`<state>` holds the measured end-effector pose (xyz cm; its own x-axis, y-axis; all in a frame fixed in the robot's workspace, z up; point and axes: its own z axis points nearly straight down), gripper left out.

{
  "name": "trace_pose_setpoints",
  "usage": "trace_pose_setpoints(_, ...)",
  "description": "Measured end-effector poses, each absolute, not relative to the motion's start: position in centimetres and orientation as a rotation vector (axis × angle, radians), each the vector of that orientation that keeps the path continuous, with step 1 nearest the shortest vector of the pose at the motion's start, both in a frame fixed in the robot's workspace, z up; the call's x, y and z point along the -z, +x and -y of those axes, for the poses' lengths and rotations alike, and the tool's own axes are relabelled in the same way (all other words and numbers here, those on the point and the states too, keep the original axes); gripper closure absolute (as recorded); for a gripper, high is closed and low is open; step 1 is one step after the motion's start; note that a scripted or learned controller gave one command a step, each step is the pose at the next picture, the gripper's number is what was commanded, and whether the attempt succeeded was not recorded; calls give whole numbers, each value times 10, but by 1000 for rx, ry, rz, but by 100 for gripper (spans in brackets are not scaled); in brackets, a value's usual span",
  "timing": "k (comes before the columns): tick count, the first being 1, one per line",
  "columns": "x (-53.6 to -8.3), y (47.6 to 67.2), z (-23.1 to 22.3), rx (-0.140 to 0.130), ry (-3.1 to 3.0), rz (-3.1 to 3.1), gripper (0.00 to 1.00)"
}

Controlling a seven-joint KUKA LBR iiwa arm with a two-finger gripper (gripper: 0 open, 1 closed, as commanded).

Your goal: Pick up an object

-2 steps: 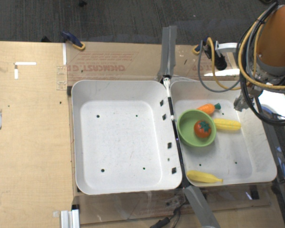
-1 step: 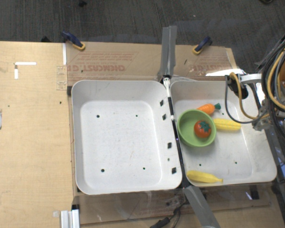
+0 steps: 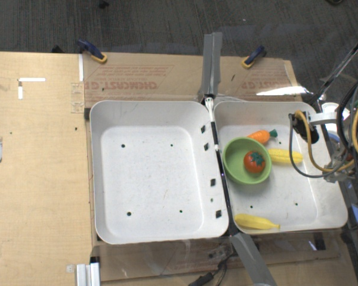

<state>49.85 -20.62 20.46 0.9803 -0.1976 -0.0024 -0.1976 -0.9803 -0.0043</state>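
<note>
The right bin (image 3: 322,213) holds all the objects. A green bowl (image 3: 238,165) sits near its left wall with a red tomato (image 3: 256,161) inside it. An orange carrot (image 3: 261,136) lies just behind the bowl. A yellow corn cob (image 3: 284,156) lies to the bowl's right. A yellow banana (image 3: 256,222) rests by the bin's front edge.
The left bin (image 3: 149,171) is bare white plastic. A grey divider bar (image 3: 212,70) runs between the bins at the back. Black and yellow cables (image 3: 304,145) loop over the right bin's right side, next to arm hardware (image 3: 346,136). Two clamps (image 3: 93,50) (image 3: 253,56) hold cardboard at the back.
</note>
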Motion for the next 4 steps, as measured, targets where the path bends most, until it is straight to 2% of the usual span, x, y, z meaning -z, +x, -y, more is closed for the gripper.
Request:
trace_pose_setpoints(1,-201,497,210,-2,-3122,-309,100)
trace_pose_setpoints(2,-142,505,126,-7,-3120,-318,100)
trace_pose_setpoints(3,-92,571,175,-2,-3060,-692,100)
trace_pose_setpoints(4,-193,660,220,4,-3098,-505,100)
